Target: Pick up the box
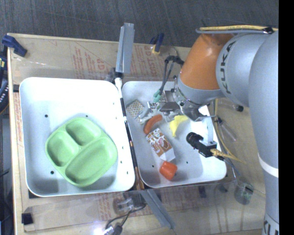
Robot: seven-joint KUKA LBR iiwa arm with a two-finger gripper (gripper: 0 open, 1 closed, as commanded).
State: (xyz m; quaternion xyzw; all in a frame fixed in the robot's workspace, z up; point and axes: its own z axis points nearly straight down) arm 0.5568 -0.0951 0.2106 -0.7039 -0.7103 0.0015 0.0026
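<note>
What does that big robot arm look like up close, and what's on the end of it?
The arm is thick, rounded and smooth grey, with a bright orange band above the wrist and "KUKA" lettered in dark on the grey shell. Thin dark cables loop beside the wrist. The claw is small, of dull metal and black parts.

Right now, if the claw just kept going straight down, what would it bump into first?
Probably the yellow item beside the orange sausage-shaped toy, just below the claw in the right bin. Depth is hard to judge from above.

Even overhead light, soft shadows, slightly grainy
</note>
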